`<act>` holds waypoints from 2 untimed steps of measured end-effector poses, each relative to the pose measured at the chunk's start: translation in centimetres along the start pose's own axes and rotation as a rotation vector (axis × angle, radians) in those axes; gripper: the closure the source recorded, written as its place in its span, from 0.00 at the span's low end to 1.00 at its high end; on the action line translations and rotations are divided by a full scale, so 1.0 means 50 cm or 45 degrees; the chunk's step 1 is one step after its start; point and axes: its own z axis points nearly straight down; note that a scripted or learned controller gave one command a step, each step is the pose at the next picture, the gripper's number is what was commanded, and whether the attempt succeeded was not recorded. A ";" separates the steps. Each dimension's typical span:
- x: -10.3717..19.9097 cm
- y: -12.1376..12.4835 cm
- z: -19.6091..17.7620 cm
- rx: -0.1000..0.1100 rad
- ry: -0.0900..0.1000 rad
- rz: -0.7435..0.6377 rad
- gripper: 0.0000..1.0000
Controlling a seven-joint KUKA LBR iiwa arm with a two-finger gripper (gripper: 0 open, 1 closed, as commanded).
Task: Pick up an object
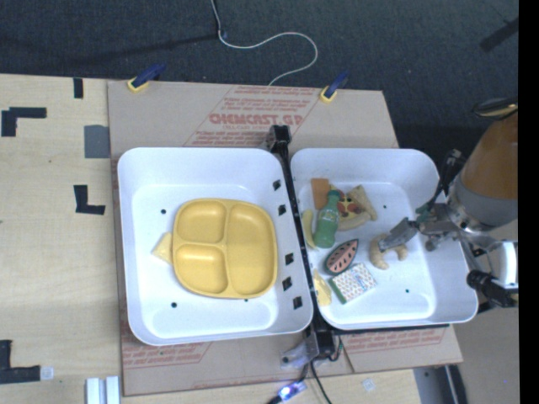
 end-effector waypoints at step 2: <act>0.003 0.000 0.083 -0.006 -0.001 -0.001 1.00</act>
